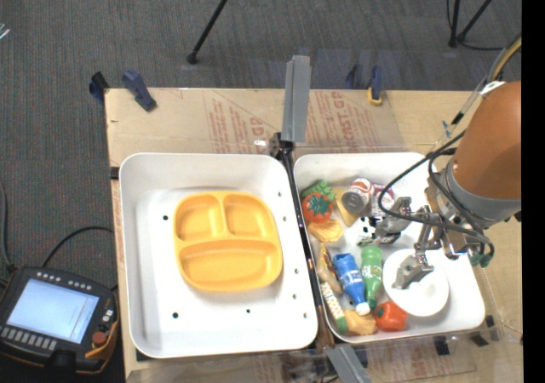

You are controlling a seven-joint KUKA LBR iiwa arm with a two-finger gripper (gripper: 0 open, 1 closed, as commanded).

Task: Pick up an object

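The right bin (464, 305) holds a jumble of small objects. Among them are a red tomato-like toy with green leaves (317, 203), a small can (353, 200), a blue bottle (348, 277), a green bottle (371, 267), a round white dish (419, 293) and an orange-red pepper toy (391, 315). My gripper (412, 260) hangs low over the right half of this bin. Its tip is above the near-left part of the white dish, just right of the green bottle. I see nothing held in it.
The left bin (145, 202) carries a yellow divided plate (227, 240). A grey post (295, 109) stands behind the gap between the bins. Cables loop off the wrist above the right bin. A teach pendant (55, 313) lies on the floor at the lower left.
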